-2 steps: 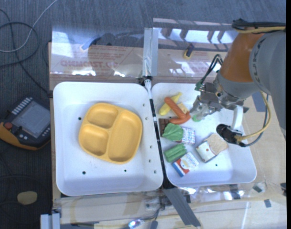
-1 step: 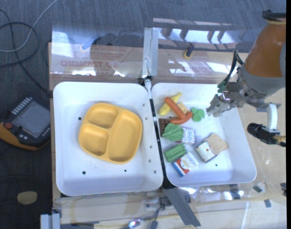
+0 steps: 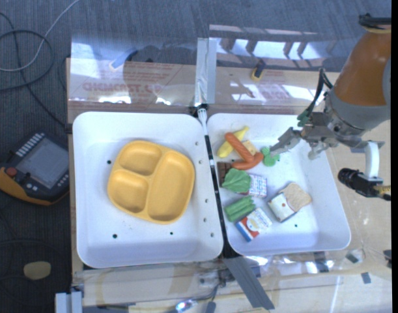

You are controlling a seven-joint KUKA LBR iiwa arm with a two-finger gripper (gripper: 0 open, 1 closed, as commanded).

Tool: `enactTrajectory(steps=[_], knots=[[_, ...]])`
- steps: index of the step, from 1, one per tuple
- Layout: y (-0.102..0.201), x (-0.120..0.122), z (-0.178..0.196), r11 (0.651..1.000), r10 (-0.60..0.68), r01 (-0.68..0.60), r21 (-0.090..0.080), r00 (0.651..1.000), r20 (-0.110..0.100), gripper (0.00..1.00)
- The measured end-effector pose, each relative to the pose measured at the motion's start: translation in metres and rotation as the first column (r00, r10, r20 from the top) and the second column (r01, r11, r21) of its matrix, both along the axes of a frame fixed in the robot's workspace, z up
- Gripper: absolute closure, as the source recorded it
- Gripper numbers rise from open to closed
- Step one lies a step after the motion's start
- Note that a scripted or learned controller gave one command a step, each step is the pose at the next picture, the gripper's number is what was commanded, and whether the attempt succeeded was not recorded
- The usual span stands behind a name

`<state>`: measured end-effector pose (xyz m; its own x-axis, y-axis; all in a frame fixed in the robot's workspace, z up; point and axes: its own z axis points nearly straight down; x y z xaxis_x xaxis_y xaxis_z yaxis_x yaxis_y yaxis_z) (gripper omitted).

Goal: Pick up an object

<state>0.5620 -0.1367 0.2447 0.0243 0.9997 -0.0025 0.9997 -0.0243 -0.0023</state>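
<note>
Objects for picking lie heaped in the right bin (image 3: 329, 201), the one your claw (image 3: 296, 139) hangs over; the left bin (image 3: 88, 175), well off to the claw's far side across the divider, carries just a yellow sectioned plate (image 3: 151, 179).

Whether the claw's fingers stand apart or together you cannot tell from this angle; the wrist hardware hides them, and nothing shows gripped.

Taking the pile from largest down: the bread slice (image 3: 295, 195) sits below the claw toward the front rim, and looks light, stiff and flat, so it would likely want a pinch across its thin edges. Beside it, the small white carton (image 3: 281, 207) and the red-and-white packet (image 3: 254, 223) should be light but probably slick-faced; take them across the narrow width. The leafy green piece (image 3: 236, 180) and the green pod (image 3: 239, 208) lie further from the claw toward the divider, likely hollow plastic that could skid. The carrot (image 3: 243, 150) lies just beside the claw's tip, with a yellow piece (image 3: 226, 149) past it; the carrot is round and may roll, so close across its middle. The small green knob (image 3: 270, 156) sits nearest of all, almost under the claw, but is small enough to slip out.
</note>
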Motion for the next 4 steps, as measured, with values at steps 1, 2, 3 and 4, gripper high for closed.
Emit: enactTrajectory(steps=[1, 2, 3, 4], knots=[[-0.011, -0.036, -0.132, 0.997, -0.076, 0.076, 0.004, 0.997, -0.002, 0.00], [-0.021, -0.070, -0.153, 1.000, -0.006, 0.006, -0.003, 1.000, 0.025, 0.00], [-0.020, -0.067, -0.142, 1.000, -0.004, 0.004, -0.001, 1.000, 0.029, 1.00], [0.047, -0.021, -0.007, 1.000, -0.011, 0.011, 0.000, 1.000, -0.001, 1.00]])
